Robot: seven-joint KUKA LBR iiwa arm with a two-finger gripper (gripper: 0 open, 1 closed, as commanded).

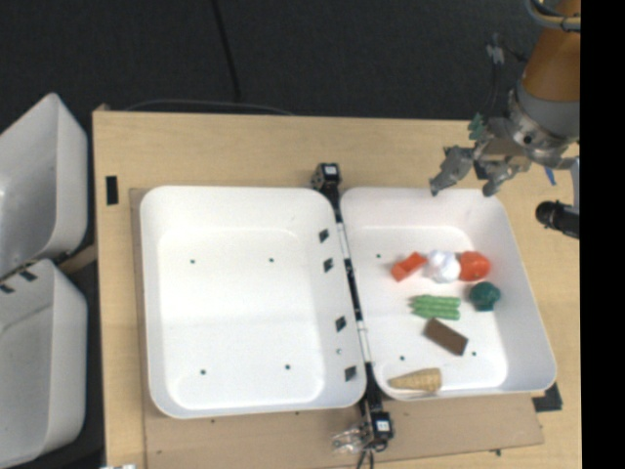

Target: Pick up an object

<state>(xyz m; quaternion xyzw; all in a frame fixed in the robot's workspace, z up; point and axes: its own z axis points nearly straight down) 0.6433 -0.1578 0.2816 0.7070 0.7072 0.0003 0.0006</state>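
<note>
Gripper (467, 176) hangs spread and unladen above right bin (522, 360) far rim (a start pose, likely); toys (441, 267) clustered below, untouched.

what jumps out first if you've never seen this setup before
The eye goes first to the cluster of small colourful objects in the right bin: an orange-red piece, a white ball, a red-orange ball, a green vegetable, a teal lump and a brown block. The tool hangs over that bin's far rim, fingers spread.
</note>
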